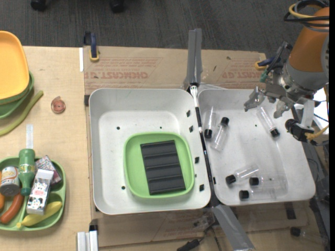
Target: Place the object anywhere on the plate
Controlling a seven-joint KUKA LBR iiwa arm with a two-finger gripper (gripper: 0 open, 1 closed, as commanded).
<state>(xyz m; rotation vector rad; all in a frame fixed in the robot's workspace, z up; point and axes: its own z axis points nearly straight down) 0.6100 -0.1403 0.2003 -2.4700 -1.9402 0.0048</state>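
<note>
Looking down at the surface, we see two white bins side by side. The left bin carries a green plate with a dark ribbed tray lying in its middle. The right bin holds several clear plastic vials with black caps. One vial lies near the bin's left wall beside another vial, and both are close to the divider between the bins. A further vial rests near the upper right, just below the hand. A small cluster of vials sits near the bin's front edge, with loose black caps close by.

The arm reaches in from the right, and its hand hangs over the upper right corner of the right bin. Its fingers look spread apart, and we see nothing between them. None of the vials lies on the green plate.

Off to the left of the bins, we see a second green plate loaded with toy food, plus a stacked yellow dish at the surface's far corner.
</note>
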